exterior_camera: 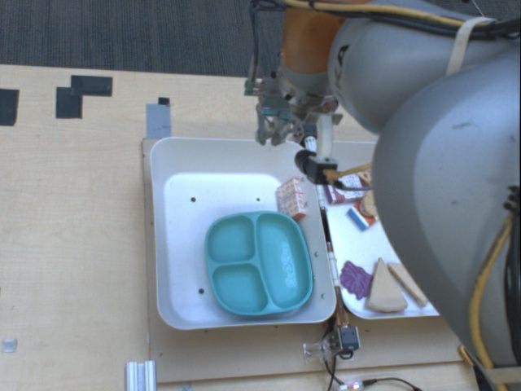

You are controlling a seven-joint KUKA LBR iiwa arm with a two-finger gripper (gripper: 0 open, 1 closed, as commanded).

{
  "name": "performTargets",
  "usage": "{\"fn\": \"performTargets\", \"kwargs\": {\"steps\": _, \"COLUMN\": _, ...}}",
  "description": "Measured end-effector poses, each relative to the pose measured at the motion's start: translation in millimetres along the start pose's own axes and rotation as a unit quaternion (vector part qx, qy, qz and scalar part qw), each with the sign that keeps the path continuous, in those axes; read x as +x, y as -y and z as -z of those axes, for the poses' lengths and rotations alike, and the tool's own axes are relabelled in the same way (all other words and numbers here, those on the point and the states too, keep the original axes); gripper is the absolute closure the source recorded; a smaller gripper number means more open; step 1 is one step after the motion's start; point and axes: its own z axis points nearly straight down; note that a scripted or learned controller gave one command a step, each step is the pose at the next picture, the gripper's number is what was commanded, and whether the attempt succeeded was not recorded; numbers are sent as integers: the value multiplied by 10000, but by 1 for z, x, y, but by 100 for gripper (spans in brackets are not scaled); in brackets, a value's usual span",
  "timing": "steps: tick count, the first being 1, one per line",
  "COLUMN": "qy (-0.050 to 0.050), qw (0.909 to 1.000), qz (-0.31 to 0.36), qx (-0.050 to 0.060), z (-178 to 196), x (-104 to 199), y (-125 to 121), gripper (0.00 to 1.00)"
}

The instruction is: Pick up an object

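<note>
My gripper [275, 133] hangs over the far rim of the left bin [175, 218], with nothing visible between its parts. A small white and red carton [291, 198] lies in that bin near its right wall, just below and right of the gripper. A teal divided plate [259, 263] fills the bin's near half. The right bin [358, 309] holds a purple piece [355, 278], a tan bread wedge [385, 290], a small blue piece [357, 217] and a red and white packet [352, 182], partly hidden under the arm.
The grey arm covers most of the right bin and the view's right side. Dark squares [81, 94] mark the bench at the far left. A small clamp with cables [342, 340] sits at the front between the bins.
</note>
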Motion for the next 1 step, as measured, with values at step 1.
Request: {"fn": "performTargets", "kwargs": {"steps": 1, "qy": -1, "qw": 10000, "qz": -4, "qx": 1, "z": -15, "x": 63, "y": 0, "gripper": 100}}
